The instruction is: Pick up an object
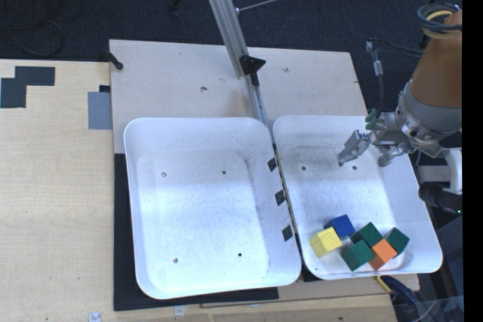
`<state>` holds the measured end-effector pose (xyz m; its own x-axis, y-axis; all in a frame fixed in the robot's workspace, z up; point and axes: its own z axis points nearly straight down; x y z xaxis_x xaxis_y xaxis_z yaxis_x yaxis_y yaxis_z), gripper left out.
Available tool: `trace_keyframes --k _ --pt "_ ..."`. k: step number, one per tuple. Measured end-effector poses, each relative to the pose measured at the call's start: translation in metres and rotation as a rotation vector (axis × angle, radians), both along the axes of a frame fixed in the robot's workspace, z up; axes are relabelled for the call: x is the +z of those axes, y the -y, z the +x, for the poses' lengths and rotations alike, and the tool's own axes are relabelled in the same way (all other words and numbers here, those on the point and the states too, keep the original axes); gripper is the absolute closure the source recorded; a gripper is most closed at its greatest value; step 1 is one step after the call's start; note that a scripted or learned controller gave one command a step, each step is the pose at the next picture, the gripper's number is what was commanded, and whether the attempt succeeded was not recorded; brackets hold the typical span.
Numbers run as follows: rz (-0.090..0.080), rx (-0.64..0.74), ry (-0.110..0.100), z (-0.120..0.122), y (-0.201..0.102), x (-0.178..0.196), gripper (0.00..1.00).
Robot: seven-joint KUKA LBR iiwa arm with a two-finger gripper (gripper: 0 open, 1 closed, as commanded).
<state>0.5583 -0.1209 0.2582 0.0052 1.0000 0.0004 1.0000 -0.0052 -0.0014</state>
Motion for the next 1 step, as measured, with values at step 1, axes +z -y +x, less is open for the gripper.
trace_keyframes --k 1 --pt "0.004 0.007 -0.012 -0.0649 -0.0582 -0.0722 0.0"
